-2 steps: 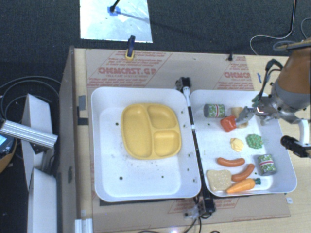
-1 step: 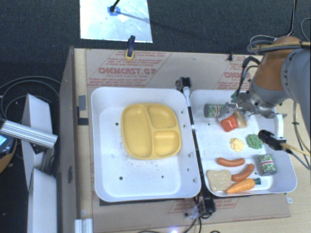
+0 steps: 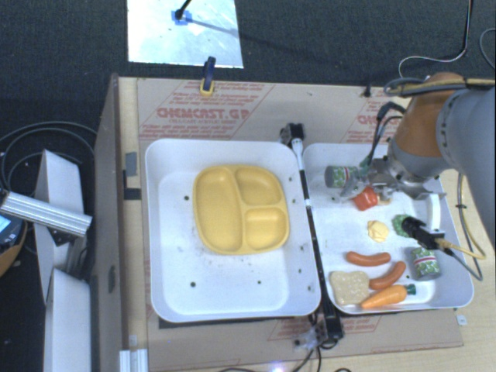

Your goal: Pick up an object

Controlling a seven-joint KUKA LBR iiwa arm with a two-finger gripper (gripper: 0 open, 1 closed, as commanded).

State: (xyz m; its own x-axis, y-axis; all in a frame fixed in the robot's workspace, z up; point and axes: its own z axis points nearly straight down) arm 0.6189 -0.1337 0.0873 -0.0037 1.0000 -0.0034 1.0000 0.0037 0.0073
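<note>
Gripper (image 3: 370,186) sits over red toy (image 3: 366,200) in right bin (image 3: 465,285); can't tell finger state (arm hides them). Risk: can (image 3: 339,177) just beside gets knocked w/ any sideways drift.

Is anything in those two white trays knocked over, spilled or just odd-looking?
Nothing looks spilled or broken. The yellow divided plate sits slightly turned in the left bin. In the right bin, two small cans lie on their sides: one near the gripper, one by the right rim.
</note>
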